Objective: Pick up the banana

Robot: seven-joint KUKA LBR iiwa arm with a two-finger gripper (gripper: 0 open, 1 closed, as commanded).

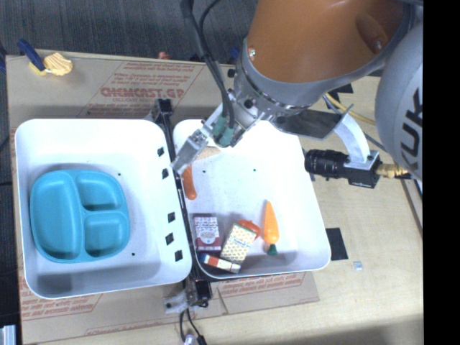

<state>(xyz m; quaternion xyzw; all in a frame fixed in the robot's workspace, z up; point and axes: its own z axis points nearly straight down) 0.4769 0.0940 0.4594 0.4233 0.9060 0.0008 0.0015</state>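
Observation:
My gripper [190, 152] hangs low over the back left corner of the right bin [302, 185], close to the divider between the two bins. A pale yellowish thing [210, 151] peeks out just beside and under it; most of it is hidden, so I cannot tell whether it is the banana. Nothing shows clearly as held. The arm's large orange and grey wrist covers the back of the right bin.
An orange-red sausage-like piece [188, 184] lies just in front of the gripper. A carrot [270, 225], two small boxes [206, 233] [239, 241] and a tube [221, 264] sit near the right bin's front. A blue divided plate [77, 214] fills the left bin [43, 139].

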